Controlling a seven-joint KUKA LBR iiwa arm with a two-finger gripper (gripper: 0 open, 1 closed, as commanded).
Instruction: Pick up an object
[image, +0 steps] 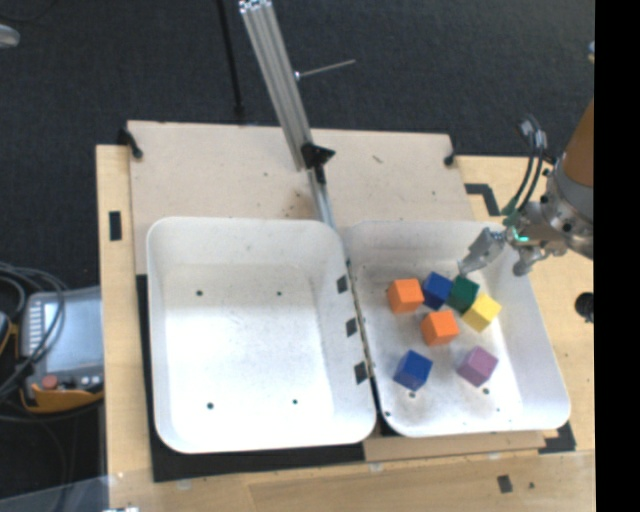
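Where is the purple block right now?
The purple block lies in the right bin, toward its near right part. The lower blue block sits to its left, and the yellow block lies just beyond it.

Arm: grey, orange band above wrist
Cables: dark, looped beside wrist
Fingers: two, grey metal

One fixed camera looks down at a slant, from some height, on both white bins of the bench.
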